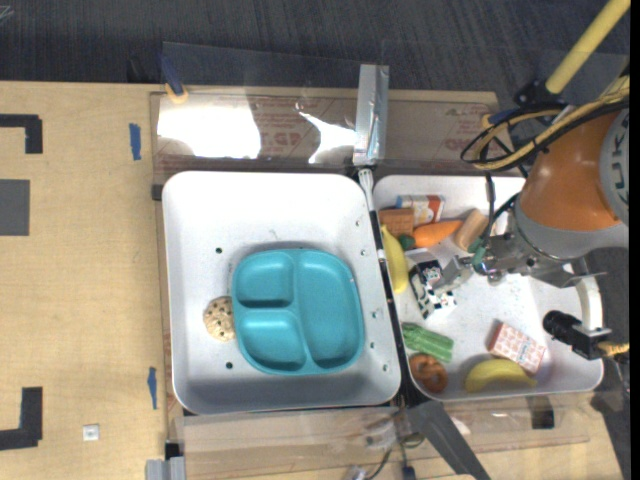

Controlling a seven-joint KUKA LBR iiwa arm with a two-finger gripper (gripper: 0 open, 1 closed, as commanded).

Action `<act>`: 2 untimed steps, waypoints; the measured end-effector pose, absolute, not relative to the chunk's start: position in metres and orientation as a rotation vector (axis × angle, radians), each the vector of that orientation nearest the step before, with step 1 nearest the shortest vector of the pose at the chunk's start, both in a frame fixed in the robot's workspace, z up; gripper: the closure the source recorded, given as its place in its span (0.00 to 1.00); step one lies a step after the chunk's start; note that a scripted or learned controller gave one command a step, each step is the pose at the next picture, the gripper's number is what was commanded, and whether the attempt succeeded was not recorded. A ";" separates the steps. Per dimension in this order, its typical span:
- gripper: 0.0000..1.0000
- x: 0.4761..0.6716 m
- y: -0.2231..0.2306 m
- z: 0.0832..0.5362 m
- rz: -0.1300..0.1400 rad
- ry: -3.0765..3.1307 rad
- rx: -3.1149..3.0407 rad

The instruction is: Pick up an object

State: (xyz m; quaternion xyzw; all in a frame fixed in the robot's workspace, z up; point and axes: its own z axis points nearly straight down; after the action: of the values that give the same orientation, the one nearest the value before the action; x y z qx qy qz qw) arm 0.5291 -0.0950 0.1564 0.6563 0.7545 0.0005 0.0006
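The right bin (560,308) holds several small items. My gripper (452,274) hangs low over its left half, right beside a black-and-white toy (430,290), and it partly covers the toy. Just behind the gripper lie an orange carrot (434,235), a tan bread-like piece (471,230) and a small bottle (420,209). A yellow banana (395,258) runs along the bin's left wall. Near the front lie a green vegetable (428,341), a reddish-brown fruit (430,372), a yellow lemon-like fruit (497,373) and a pink box (517,346).
The left bin (200,218) holds a teal divided plate (297,308) with a cookie (218,318) at its left. The grey and orange arm (570,193) covers the right bin's back right. Cables (510,128) loop behind it.
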 end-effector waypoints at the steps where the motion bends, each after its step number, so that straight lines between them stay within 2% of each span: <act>1: 0.00 0.543 -0.096 0.115 0.031 2.302 2.105; 2: 0.00 0.572 -0.099 0.109 0.033 2.445 1.935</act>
State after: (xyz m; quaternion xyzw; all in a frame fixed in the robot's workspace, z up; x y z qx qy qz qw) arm 0.5719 -0.0994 0.1086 0.6205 0.7840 0.0105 0.0116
